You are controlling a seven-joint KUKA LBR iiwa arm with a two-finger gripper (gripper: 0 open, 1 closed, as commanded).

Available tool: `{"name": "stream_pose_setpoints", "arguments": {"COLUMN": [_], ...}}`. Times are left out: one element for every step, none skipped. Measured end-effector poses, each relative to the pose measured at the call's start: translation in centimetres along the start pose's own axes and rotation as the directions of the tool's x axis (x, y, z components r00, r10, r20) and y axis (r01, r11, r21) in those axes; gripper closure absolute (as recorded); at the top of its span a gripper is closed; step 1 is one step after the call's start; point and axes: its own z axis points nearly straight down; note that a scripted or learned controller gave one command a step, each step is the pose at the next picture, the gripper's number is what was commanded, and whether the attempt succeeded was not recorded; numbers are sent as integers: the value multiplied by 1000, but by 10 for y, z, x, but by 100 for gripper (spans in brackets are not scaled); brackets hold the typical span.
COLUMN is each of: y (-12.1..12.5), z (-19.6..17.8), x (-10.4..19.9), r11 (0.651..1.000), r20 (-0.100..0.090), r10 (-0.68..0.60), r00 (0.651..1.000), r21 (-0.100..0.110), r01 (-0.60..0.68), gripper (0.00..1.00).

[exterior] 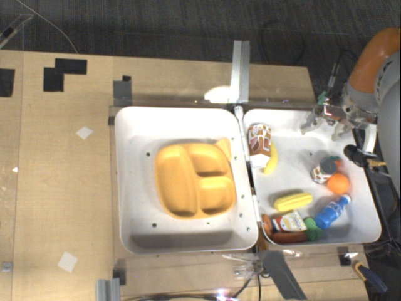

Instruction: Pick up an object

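Fingers (326, 119) spread open, empty, above the right bin's (294, 168) far edge. Below them: orange ball (338, 184), blue bottle (331, 211), yellow corn cob (292, 200), banana (270, 160). Left bin (135, 168) holding a yellow divided tray (193, 179).

The worktop (56, 187) is pale wood, with several black square patches (62, 71) near its far left corner and small pale tags (84, 132) scattered over its left part; beyond its far edge lies dark carpet (188, 11), crossed by a thin cable. Two shallow white bins sit side by side — the left bin (135, 168) and the right bin (294, 162), touching along their inner rims; an upright metal bracket (240, 71) stands at the far end of that seam, and another grey bracket (282, 278) lies at its near end; small metal clamps (122, 91) hold the left bin's corners.
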Motion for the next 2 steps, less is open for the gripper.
{"name": "stream_pose_setpoints", "arguments": {"y": [-68,-65], "z": [24,10], "x": [28,28], "r11": [994,993], "r20": [-1,2], "r10": [-112,-118], "r00": [994,993], "r21": [-1,-10], "r01": [112,118], "gripper": [0,100]}}
